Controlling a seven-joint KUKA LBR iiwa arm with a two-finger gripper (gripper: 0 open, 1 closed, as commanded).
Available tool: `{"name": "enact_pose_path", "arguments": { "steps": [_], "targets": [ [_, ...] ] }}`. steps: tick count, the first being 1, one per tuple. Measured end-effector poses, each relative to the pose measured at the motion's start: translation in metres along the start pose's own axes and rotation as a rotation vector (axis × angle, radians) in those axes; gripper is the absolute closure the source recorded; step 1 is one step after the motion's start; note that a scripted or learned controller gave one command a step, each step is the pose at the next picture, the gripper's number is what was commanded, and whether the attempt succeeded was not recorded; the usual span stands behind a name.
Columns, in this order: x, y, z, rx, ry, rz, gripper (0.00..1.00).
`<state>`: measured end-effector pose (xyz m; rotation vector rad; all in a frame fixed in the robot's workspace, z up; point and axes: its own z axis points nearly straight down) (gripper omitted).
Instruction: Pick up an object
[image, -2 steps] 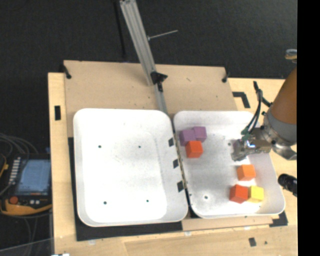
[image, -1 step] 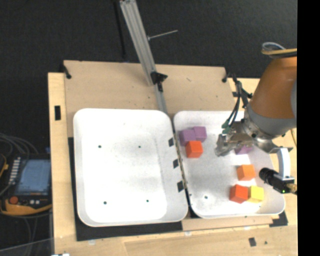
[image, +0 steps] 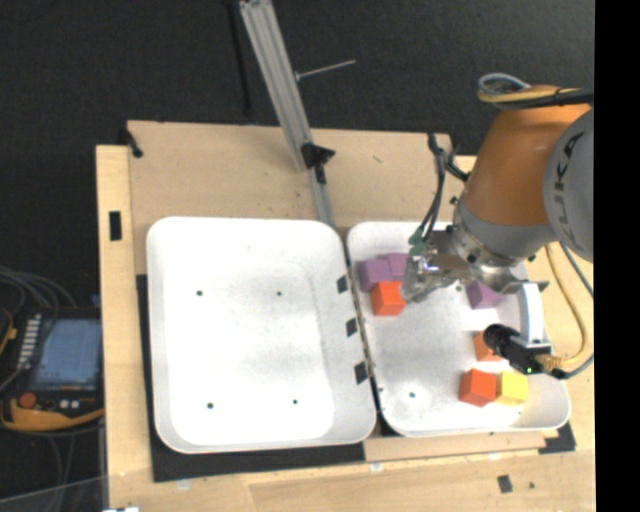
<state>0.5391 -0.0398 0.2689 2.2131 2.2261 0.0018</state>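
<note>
A: So, where is the arm (image: 525, 170) right now?

B: It reaches in from the right of the frame, over the right bin (image: 430, 400). Its gripper (image: 425, 272) hangs at the upper left part of that bin, just beside a purple block (image: 380, 268) and an orange block (image: 387, 298).

A: Is it holding either one?

B: I cannot tell. The fingers are too blurred and dark to show how they stand, and no block is plainly between them.

A: What else lies in that bin?

B: Another purple block (image: 484, 294) under the wrist, and in the lower right an orange cube (image: 479, 386) touching a yellow block (image: 514, 387).

A: And the left bin (image: 240, 330)?

B: Plain white, left of centre.
</note>
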Motion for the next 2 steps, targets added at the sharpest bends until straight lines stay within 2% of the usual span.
{"name": "enact_pose_path", "arguments": {
  "steps": [1, 2],
  "targets": [
    [0.048, 0.014, 0.017, 0.004, 0.001, 0.000, 1.00],
    [0.094, 0.037, 0.016, 0.001, 0.002, -0.001, 1.00]
  ]
}}
